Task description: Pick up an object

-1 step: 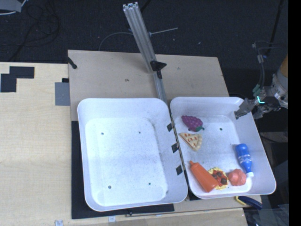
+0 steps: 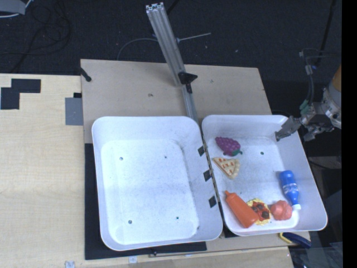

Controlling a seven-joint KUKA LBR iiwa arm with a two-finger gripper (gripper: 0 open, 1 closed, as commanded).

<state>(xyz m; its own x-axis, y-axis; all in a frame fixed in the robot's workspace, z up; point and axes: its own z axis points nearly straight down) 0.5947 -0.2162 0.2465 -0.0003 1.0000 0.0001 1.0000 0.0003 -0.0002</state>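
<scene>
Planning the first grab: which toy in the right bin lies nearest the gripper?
The blue bottle, lying along the right side of the right bin, is nearest the gripper. The purple grapes sit slightly farther off, by the divider.

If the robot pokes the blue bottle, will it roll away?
Probably a bit. The blue bottle looks round and lies on its side on the right bin's smooth floor, so it may roll. It looks like small, light plastic, so likely stiff and slippery.
</scene>
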